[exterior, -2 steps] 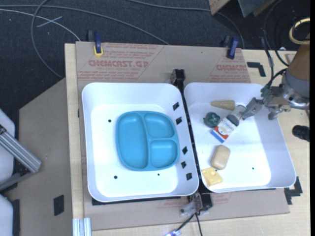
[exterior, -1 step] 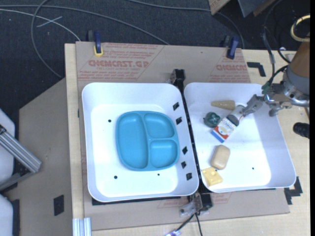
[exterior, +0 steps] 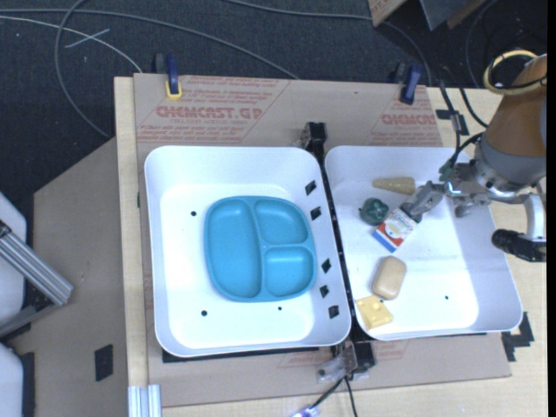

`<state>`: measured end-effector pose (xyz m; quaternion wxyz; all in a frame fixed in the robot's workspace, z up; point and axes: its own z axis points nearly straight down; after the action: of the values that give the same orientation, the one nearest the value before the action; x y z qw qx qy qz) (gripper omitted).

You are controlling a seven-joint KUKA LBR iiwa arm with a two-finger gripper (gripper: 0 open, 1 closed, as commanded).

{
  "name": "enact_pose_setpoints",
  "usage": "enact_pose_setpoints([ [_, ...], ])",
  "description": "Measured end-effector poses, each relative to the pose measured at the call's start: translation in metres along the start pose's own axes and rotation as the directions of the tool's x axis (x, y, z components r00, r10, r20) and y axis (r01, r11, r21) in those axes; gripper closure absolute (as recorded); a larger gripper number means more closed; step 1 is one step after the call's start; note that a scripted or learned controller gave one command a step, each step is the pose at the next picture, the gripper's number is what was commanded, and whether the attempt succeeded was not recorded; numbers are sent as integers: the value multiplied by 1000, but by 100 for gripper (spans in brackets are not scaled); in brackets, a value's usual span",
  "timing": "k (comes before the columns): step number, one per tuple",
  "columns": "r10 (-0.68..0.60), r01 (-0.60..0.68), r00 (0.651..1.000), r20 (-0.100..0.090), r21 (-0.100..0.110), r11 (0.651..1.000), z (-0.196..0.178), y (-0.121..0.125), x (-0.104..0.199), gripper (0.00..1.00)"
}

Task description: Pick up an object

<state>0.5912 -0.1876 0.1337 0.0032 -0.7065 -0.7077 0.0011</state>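
The right bin (exterior: 469, 298) holds several small objects. A beige cone-shaped piece (exterior: 393, 184) lies at the back, with a dark green lump (exterior: 375, 208) just in front of it. Near the middle is a red, white and blue packet (exterior: 393, 231). A tan bun-like piece (exterior: 389, 278) and a yellow wedge (exterior: 371, 312) lie toward the front left corner. My gripper (exterior: 419, 204) reaches in from the right, slanted down and left, with its tip just over the packet's upper right edge. Nothing can be seen held in it.
The left bin (exterior: 174, 259) holds a blue divided plate (exterior: 260, 248). A black-clipped divider (exterior: 323, 233) runs between the two bins. The arm's orange band (exterior: 519, 120) and wrist hang over the right bin's back right corner. Cables cross the dark floor behind the bench.
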Motion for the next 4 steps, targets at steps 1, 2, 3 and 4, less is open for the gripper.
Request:
enact_pose_setpoints([
  [1,2,-2,1000,0,-9,1000,46,3,0,0],
  [2,0,0,1000,1,-18,1000,31,6,1,100],
  [3,-1,1,1000,5,-14,1000,-30,16,2,100],
  [4,0,0,1000,5,-14,1000,-85,27,7,100],
])
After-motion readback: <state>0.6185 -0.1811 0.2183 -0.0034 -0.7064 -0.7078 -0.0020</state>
